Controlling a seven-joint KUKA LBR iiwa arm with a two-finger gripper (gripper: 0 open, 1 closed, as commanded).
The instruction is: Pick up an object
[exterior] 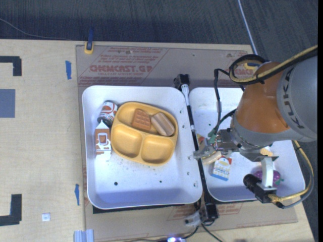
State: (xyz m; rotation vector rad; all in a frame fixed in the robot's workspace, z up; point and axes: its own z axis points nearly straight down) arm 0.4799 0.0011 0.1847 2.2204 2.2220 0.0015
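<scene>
My gripper [206, 151] hangs low over the left edge of the right bin [202, 105], by the divider between the bins. Right under it lies a small tan item [212, 159], partly covered by the gripper. A white and blue packet [221, 168] lies just to the right of that. A purple toy [267, 176] rests further right, half hidden by the arm's black fitting. In the left bin [101, 185] a yellow divided plate [143, 147] holds a brown waffle piece [141, 120] and a tan bread piece [163, 123].
A small can [106, 113] and a red and white box [102, 140] lie against the left bin's left wall beside the plate. The arm's grey and orange body [262, 110] covers much of the right bin. Cables run along the divider [192, 130].
</scene>
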